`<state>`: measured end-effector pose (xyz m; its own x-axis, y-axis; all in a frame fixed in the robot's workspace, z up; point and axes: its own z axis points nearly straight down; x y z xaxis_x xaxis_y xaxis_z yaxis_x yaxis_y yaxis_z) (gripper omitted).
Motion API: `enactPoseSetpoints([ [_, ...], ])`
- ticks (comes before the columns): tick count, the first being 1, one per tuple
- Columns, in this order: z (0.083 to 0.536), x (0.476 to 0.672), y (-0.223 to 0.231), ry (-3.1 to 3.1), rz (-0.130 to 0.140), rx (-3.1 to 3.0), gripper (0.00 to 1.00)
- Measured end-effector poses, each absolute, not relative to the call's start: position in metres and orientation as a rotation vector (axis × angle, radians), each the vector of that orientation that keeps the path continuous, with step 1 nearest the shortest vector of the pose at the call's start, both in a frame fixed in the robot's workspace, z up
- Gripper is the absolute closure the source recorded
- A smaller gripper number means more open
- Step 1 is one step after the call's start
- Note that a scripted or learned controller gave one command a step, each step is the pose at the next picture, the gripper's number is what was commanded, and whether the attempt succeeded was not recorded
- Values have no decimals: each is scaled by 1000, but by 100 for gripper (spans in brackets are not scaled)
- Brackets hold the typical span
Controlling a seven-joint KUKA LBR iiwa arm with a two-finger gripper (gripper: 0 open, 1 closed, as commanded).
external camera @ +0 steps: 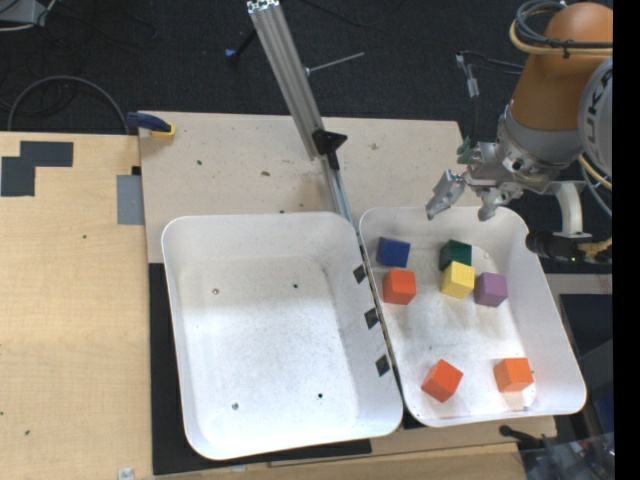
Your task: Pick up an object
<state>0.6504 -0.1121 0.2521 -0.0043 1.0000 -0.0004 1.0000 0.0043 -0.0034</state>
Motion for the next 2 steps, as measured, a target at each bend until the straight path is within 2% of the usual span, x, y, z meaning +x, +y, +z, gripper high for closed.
enactPoseSetpoints([
  [1,304,623,-122,-2222,-1,-2222,0],
  [2,225,500,-120,-2210,11,-2217,0],
])
